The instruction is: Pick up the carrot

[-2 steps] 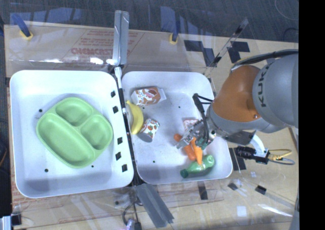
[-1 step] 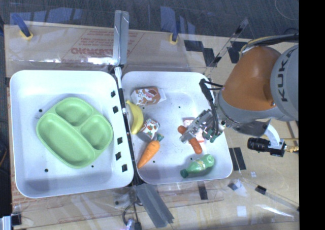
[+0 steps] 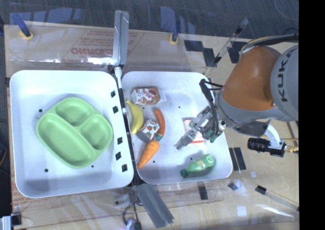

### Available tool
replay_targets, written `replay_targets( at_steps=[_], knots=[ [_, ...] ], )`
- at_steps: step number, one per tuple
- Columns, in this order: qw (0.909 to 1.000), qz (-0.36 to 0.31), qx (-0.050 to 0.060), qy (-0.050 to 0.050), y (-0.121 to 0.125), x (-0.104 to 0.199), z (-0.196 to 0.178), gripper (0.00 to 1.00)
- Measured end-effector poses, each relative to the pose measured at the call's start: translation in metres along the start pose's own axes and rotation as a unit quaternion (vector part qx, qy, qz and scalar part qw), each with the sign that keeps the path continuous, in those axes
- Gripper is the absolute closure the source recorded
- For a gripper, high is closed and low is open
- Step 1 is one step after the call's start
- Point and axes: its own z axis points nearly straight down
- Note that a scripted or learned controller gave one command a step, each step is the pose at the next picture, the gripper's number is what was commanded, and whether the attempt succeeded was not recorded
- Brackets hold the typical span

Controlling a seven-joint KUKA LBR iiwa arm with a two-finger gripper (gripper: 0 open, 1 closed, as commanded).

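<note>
The carrot (image 3: 148, 153) is orange with a green top and lies slanted in the right bin (image 3: 175, 173), near its left wall, tip toward the front. My gripper (image 3: 184, 141) hangs over the middle of the right bin, about a hand's width to the right of the carrot and apart from it. Its fingers point down and to the left. I see nothing between them.
In the right bin a banana (image 3: 135, 117), a small printed carton (image 3: 149, 129), a red-orange sausage shape (image 3: 160, 120) and a printed packet (image 3: 145, 95) crowd the carrot's far side. A green bottle (image 3: 198, 166) lies at the front right. The left bin holds a green divided plate (image 3: 74, 131).
</note>
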Motion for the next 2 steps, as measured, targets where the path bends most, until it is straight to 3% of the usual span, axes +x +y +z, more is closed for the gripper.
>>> replay_targets(
  at_steps=[1,2],
  knots=[
    [0.982,-0.189,0.0,0.0,0.023,-0.043,0.04,0.0],
    [0.9676,-0.252,0.0,0.001,0.061,0.006,0.115,0.0]
  ],
)
